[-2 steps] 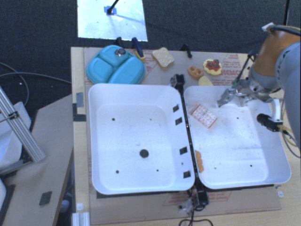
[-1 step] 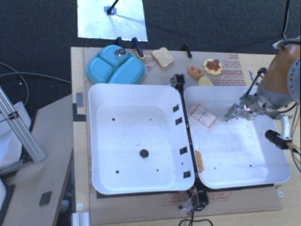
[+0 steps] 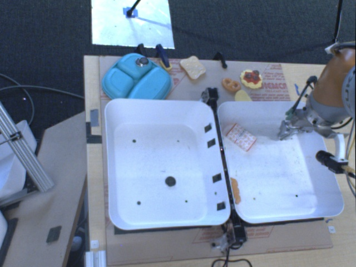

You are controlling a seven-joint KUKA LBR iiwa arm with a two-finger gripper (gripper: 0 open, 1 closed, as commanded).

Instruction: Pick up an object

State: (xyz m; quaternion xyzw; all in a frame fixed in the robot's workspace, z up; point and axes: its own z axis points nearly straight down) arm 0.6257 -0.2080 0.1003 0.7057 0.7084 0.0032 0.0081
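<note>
Nearest edge: bench board [image 3: 167, 249], flat pale wood-tone sheet with printed red markings, bearing two shallow white bins side by side, smooth moulded plastic with rounded corners.

Left bin [image 3: 119, 204]: speckled floor, one small dark round disc [image 3: 170, 181] lying flat near the middle.

Right bin [image 3: 328, 204]: against its left wall, near the front, a small orange lumpy piece [image 3: 235, 190], elongated, long axis running near to far along the wall. Farther in, toward the back left of the same bin, a flat pink-and-white patterned packet [image 3: 240, 136], roughly rectangular, lying flat, turned at a slant to the bin walls, long axis running from back left to front right. Well apart from the gripper.

Gripper [image 3: 285, 133]: grey metal, low over the back right part of the right bin, tips pointing toward the left. Nothing seen between the fingers; spread or pressed together cannot be told at this size. Behind it, grey arm with orange band [image 3: 334, 82] entering from the right.

Beyond the bins, on the board: blue plastic divided tray [image 3: 136, 79], rounded, glossy; a toast-shaped slice [image 3: 193, 67], tan; a pretzel-shaped piece [image 3: 231, 84]; a round yellow tart with red topping [image 3: 251, 78].

Farthest: pale square sheet [image 3: 130, 15] on dark carpet.
</note>
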